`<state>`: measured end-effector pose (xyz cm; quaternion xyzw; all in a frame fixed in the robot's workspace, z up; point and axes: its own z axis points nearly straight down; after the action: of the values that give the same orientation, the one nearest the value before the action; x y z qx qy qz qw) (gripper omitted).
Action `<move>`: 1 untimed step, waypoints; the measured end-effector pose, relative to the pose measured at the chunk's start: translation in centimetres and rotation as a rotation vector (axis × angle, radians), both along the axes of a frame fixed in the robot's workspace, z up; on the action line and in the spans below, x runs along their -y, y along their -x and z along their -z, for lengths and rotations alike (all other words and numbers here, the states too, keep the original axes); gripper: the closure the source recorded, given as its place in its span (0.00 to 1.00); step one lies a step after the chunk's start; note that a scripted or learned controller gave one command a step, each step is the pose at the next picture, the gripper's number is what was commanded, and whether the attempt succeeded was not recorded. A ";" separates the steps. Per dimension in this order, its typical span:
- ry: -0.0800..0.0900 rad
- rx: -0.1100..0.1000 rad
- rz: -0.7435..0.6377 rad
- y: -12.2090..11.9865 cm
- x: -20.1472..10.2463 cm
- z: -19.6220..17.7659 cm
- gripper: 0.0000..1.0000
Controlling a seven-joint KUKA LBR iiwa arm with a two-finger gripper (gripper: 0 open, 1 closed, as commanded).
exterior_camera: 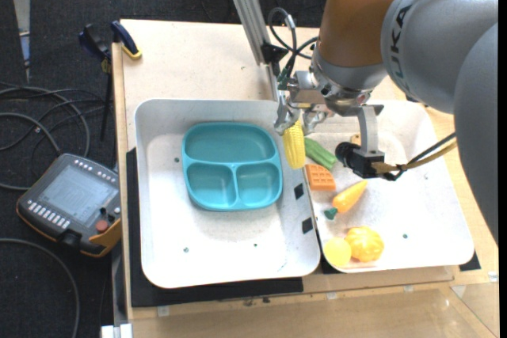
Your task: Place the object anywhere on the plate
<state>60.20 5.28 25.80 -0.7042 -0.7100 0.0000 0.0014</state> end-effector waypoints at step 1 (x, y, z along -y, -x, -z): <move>0.001 -0.001 0.000 1.2 -4.6 2.1 1.00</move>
<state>58.99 9.90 23.66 -0.7044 -0.7099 0.0008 0.0016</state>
